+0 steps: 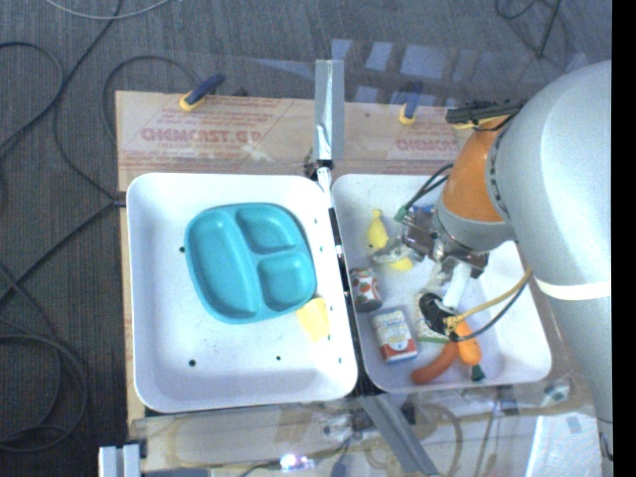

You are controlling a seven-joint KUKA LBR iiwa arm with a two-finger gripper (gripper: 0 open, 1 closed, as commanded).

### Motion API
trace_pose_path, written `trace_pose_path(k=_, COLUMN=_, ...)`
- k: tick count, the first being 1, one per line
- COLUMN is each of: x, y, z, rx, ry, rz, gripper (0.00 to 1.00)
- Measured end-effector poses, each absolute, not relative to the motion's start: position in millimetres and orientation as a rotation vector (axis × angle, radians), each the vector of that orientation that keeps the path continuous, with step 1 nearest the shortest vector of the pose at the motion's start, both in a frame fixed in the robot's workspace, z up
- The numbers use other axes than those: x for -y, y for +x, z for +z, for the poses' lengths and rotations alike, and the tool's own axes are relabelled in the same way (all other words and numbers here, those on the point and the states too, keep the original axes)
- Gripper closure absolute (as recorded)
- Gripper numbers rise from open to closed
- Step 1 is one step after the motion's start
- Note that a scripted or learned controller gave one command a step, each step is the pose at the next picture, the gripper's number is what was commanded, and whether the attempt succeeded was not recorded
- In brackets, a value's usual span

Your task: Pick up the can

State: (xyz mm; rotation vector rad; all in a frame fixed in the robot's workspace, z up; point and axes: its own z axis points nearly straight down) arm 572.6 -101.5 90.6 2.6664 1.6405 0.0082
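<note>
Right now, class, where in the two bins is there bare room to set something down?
The left bin has bare floor below the blue tray, left of the yellow block. The right bin is crowded: can, carton, carrot, banana, arm.

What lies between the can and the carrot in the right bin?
In the camera view, a small carton lies between the can and the carrot.

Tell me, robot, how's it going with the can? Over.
Pincer low in the right bin, nothing seen held. Can by the bin's left wall, untouched. Banana and small carton close beside it.
</note>
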Motion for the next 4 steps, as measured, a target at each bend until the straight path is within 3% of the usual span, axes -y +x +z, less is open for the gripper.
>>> trace_pose_path(k=1, x=168.2, y=564.8, z=90.4, rx=-1.593, ry=2.696, rz=0.011, gripper=0.0)
trace_pose_path(k=2, x=174.9, y=629.0, z=88.7, rx=-1.158, ry=2.916, rz=0.0, gripper=0.0)
trace_pose_path(k=3, x=175.0, y=629.9, z=99.2, rx=-1.161, ry=2.907, rz=-0.003, gripper=1.0)
trace_pose_path(k=4, x=175.6, y=627.8, z=97.6, rx=-1.16, ry=2.912, rz=-0.012, gripper=0.0)
